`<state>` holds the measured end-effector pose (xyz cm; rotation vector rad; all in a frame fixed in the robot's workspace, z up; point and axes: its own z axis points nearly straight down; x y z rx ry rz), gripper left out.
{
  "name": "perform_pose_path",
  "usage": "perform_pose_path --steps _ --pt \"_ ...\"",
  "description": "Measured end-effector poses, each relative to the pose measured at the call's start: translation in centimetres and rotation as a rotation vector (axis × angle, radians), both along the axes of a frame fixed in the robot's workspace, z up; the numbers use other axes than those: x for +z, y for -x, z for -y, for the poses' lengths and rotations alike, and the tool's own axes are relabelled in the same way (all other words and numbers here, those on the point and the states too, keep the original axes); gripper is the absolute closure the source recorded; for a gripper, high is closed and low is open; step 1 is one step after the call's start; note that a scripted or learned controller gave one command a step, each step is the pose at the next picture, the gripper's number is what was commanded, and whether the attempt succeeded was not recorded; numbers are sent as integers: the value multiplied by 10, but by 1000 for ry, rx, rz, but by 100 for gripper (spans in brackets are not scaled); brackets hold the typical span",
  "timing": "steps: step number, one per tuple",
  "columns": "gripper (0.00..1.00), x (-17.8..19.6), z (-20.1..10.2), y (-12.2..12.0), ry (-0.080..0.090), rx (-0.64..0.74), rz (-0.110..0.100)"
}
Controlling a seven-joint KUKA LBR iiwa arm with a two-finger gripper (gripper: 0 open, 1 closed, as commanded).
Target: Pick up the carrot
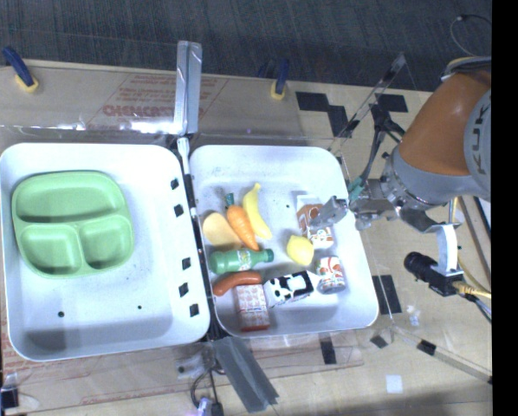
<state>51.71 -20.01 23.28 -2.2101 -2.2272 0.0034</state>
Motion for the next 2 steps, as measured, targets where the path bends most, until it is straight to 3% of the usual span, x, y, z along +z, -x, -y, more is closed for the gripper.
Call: perform_pose_path --steps 1,2 --pt "0 165 3 -29 2 148 6" --pt "0 -23 -59 -56 1 -143 -1"
